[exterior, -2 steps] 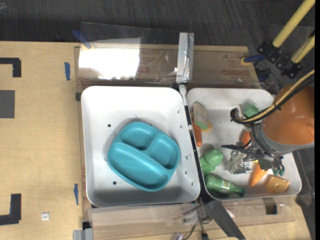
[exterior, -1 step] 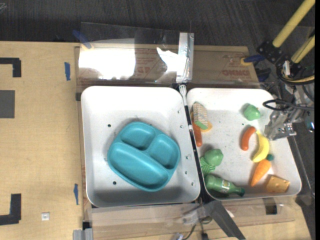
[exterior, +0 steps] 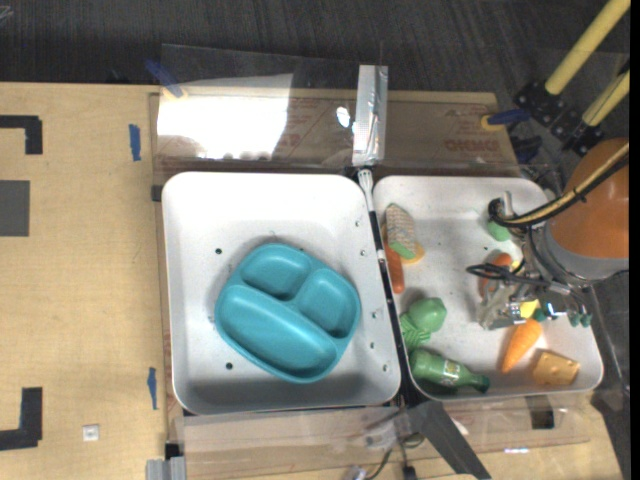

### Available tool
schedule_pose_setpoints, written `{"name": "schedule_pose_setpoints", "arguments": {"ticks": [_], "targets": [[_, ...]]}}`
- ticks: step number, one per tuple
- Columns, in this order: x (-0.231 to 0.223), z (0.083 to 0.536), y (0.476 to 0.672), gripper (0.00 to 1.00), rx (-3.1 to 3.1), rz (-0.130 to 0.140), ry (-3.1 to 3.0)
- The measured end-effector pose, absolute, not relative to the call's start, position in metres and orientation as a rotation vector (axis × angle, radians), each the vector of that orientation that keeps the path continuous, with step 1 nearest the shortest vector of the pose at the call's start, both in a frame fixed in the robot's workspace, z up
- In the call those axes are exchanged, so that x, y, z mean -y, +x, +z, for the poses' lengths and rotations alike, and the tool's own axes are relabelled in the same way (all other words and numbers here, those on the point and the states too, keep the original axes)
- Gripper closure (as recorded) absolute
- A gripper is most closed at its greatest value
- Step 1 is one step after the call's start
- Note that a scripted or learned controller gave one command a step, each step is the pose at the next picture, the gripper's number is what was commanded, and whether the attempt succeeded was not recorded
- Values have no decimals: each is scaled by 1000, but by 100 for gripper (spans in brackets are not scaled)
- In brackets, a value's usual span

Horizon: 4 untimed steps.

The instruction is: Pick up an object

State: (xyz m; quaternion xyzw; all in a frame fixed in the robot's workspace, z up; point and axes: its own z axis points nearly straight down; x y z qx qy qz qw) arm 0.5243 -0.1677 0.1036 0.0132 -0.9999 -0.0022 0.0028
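Observation:
My gripper (exterior: 500, 296) hangs low over the right part of the right bin (exterior: 450, 203), reaching in from the right edge under the orange wrist band (exterior: 600, 213). Just below it lies an orange cone-shaped toy (exterior: 520, 346), with a tan-orange block (exterior: 554, 368) to its right. A small green piece (exterior: 498, 231) sits just above the gripper. Along the bin's left side are a striped corn-like toy (exterior: 403, 231), a thin orange stick (exterior: 396, 271), a green lumpy toy (exterior: 426, 316) and a green bottle (exterior: 446, 370) lying flat.
The left bin (exterior: 200, 218) holds a teal divided plate (exterior: 288, 310). A clear plastic sheet and a silver strip (exterior: 370, 113) stand behind the bins. Yellow bars (exterior: 590, 33) cross the top right corner. The bins' shared wall runs down the middle.

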Motion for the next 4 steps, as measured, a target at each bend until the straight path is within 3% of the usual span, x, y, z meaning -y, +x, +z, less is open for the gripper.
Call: {"name": "schedule_pose_setpoints", "arguments": {"ticks": [1, 2, 3, 4], "targets": [[226, 245, 525, 100, 3137, 12, 347], [223, 240, 524, 0, 3129, 2, 350], [172, 98, 510, 0, 3127, -8, 271], [173, 114, 515, 100, 3144, 3, 272]]}}
